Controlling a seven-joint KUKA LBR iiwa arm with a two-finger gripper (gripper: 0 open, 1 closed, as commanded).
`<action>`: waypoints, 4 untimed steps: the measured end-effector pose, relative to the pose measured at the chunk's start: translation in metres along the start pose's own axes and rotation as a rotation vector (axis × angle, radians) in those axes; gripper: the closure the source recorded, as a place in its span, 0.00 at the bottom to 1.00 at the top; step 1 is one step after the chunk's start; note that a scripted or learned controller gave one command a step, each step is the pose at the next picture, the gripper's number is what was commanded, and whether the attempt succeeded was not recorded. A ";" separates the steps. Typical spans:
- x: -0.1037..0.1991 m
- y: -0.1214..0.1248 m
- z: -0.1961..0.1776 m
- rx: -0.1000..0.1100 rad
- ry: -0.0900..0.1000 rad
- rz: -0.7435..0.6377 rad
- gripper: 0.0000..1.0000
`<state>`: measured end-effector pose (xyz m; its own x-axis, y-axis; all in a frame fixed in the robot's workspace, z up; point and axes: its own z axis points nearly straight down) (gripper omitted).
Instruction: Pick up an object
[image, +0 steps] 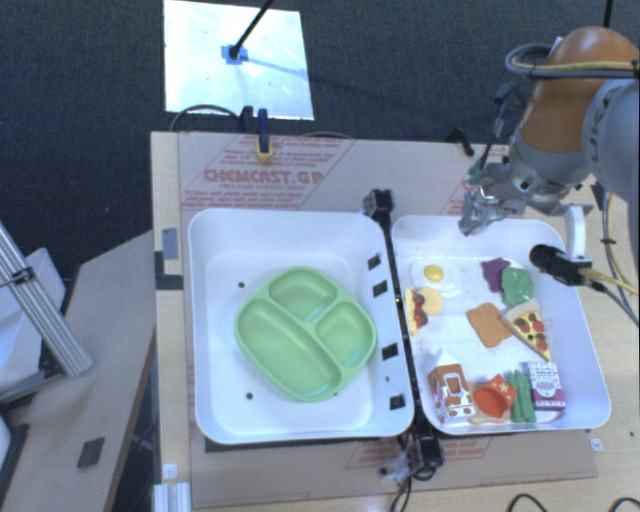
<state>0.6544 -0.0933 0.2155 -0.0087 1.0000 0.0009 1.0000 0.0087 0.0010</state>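
From the overhead camera, two shallow glossy white bins sit side by side on a brown board. The left bin (215, 300) holds a smooth pale green divided plate (305, 333) with three rounded wells. The right bin (590, 345) holds small toy foods: a fried egg (434, 273), a tan toast slice (488, 324), a triangular pizza wedge (528, 326), a purple piece (495, 270) beside a green piece (517, 285), and a little carton (450, 391) near the front wall. The gripper (480, 214) hangs above the right bin's far edge, apart from every toy, and looks small and blurred. The grey arm with its orange band (575, 90) is cut off at the frame's right.
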 end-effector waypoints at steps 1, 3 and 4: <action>0.061 -0.001 -0.012 -0.002 0.001 -0.002 1.00; 0.142 -0.015 -0.014 0.000 0.001 0.000 1.00; 0.145 -0.006 -0.019 -0.002 0.000 0.002 1.00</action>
